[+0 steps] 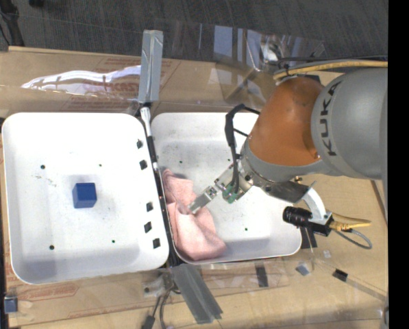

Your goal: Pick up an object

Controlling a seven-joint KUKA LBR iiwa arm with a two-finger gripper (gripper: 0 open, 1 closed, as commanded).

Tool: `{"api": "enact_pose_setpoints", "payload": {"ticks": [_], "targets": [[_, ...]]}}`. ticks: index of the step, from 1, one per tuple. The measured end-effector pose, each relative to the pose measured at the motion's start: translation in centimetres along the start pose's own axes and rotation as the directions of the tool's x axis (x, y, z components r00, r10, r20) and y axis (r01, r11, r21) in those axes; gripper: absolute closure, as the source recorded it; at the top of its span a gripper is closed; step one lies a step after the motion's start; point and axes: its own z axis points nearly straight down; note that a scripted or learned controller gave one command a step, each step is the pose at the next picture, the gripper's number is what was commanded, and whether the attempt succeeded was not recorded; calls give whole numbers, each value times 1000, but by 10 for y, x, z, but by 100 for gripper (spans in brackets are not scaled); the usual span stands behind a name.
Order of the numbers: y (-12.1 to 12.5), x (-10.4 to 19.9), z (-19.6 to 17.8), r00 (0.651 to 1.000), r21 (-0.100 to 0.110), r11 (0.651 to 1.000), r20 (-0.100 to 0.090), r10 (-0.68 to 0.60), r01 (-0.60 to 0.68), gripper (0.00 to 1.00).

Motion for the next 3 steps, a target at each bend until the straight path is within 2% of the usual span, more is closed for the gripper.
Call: {"api": "enact_pose_setpoints", "payload": {"ticks": [1, 2, 3], "targets": [[-7, -28, 99, 1000, 0, 1000, -1, 10, -10, 0], [20, -28, 100, 990, 1, 990, 0, 139, -139, 0], [-40, -56, 99, 999, 0, 999, -1, 55, -55, 0]]}}
